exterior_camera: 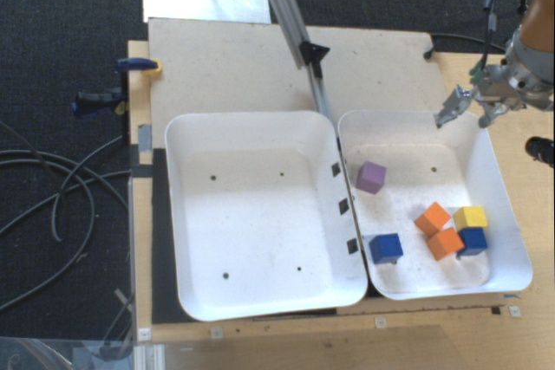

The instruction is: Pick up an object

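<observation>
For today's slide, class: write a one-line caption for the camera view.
Open gripper poised above the right bin, which holds purple, orange, yellow and blue blocks.

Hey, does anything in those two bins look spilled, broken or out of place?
Nothing stands out. The blocks sit loose in the right bin: a purple block, two orange, two blue and a yellow one. The gripper hangs open above that bin's far rim.
</observation>
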Motion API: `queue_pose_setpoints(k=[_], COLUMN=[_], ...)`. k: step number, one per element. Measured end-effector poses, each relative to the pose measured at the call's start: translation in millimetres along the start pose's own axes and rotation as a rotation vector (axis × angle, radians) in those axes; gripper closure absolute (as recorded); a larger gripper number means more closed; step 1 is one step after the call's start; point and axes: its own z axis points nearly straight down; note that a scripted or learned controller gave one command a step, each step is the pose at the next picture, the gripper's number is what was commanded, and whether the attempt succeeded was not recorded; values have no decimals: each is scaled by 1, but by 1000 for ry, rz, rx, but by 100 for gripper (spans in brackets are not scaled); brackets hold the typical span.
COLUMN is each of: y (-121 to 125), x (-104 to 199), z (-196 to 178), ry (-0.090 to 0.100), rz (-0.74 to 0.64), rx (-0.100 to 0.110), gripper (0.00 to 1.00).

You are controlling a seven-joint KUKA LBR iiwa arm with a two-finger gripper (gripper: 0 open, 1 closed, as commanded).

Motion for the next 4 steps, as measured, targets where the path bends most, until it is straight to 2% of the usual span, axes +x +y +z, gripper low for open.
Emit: queue_pose_setpoints(k=[1,2,3,4], y=[-98,-152,-150,-131], x=[30,-12,-10,-11], z=[77,159,148,67], ry=[5,9,9,-2], rz=[5,3,-3,-1], rx=[10,0,-2,-9], gripper=[0,0,100,100])
